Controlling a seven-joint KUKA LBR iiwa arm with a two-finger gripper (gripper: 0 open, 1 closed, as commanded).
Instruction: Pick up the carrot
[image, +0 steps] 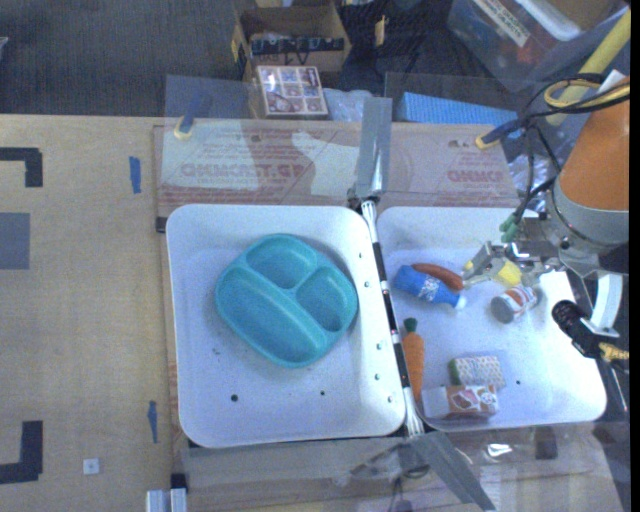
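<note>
Carrot at right bin left edge; hand above, well apart.

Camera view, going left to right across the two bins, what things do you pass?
Teal divided plate → carrot → blue bottle → small box → small can → end effector region at the right.

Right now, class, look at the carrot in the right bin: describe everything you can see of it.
The carrot is a small toy-like piece, orange with a green stub at its top end, smooth as if plastic. It lies flat on the floor of the right bin, lengthwise along the bin's left wall, green end pointing away from the camera. It sits close to that wall, whether touching cannot be told. A blue bottle lies beyond it and a small box to its right, both apart from it.
</note>
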